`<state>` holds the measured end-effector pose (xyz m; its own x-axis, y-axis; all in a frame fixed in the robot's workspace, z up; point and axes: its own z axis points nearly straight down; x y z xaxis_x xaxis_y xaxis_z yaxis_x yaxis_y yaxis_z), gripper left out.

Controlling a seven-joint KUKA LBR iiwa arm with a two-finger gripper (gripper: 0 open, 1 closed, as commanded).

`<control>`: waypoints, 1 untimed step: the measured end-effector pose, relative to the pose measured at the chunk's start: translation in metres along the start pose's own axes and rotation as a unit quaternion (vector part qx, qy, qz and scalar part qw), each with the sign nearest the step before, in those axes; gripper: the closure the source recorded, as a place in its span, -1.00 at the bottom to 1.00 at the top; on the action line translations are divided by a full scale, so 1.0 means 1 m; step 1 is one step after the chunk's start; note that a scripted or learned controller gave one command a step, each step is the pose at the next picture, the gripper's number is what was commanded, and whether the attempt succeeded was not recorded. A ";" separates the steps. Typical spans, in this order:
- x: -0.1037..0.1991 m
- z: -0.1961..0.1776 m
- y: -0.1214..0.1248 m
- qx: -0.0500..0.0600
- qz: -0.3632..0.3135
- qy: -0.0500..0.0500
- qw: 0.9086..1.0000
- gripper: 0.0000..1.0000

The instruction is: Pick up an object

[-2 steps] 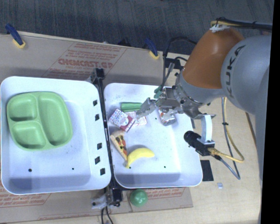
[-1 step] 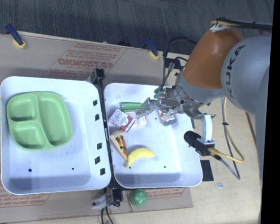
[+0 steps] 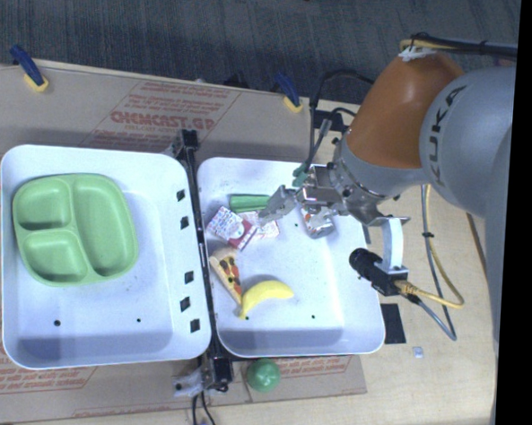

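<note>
Left bin [image 3: 25, 327]: held a green divided tray [image 3: 72, 227], well apart from the action. Right bin [image 3: 349, 320]: held a red-and-white packet [image 3: 232, 227], a green stick [image 3: 248, 201], a pizza-slice toy [image 3: 227, 275] and a banana [image 3: 265, 294], all loose on the floor. Gripper [image 3: 293, 204]: hung low over the bin's upper middle, just right of the packet and stick; how far open, impossible to tell, and nothing seen in its grasp. Judged mid-approach, no pick yet made. Next: line up over one item, descend, close squarely.
</note>
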<state>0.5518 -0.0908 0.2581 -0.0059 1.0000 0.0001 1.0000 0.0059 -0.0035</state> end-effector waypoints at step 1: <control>0.000 0.000 0.000 0.000 0.000 0.000 1.000 -1.00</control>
<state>0.5518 -0.0908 0.2581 -0.0059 1.0000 0.0001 1.0000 0.0059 -0.0035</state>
